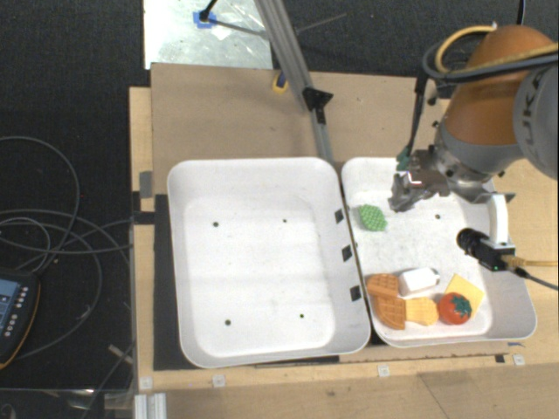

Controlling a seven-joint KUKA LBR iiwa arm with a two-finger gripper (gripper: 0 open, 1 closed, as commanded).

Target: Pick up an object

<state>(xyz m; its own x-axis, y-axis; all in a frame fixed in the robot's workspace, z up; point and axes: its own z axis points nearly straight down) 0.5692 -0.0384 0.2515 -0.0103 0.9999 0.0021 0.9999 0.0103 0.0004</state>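
Observation:
In the right bin (515,321) a green knobbly piece (373,217) lies near the left wall. At the front of that bin sit a waffle-like orange piece (386,295), a white block (418,280), a yellow wedge (465,287), an orange slab (423,312) and a red tomato-like ball (454,308). My gripper (403,195) hangs over the back of the right bin, a little right of and above the green piece. Nothing shows between its fingers.
The left bin (188,190) lies beside the right one, with black clips (346,252) along the shared wall. A metal pole (293,51) slants over the bench's back. Cables lie on the floor at the left.

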